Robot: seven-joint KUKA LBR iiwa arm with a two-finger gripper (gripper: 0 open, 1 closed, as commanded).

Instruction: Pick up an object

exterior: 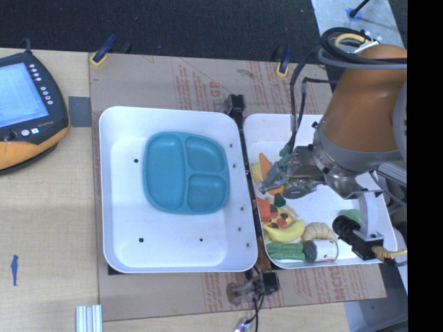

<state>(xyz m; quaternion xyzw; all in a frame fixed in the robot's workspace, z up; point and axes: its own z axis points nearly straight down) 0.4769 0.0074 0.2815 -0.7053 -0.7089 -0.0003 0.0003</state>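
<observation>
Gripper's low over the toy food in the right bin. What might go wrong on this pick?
1. The gripper hangs over tightly packed toys: the carrot, pizza slice and banana lie close together, so it may nudge neighbours or catch two.
2. It is working near the right bin's left wall, so a finger could strike the rim.
3. The bulky arm hides much of that bin, so a failed grasp may be hard to confirm.

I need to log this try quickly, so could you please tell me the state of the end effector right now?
End effector: low in the right bin over the toy food; open or closed cannot be told.
</observation>
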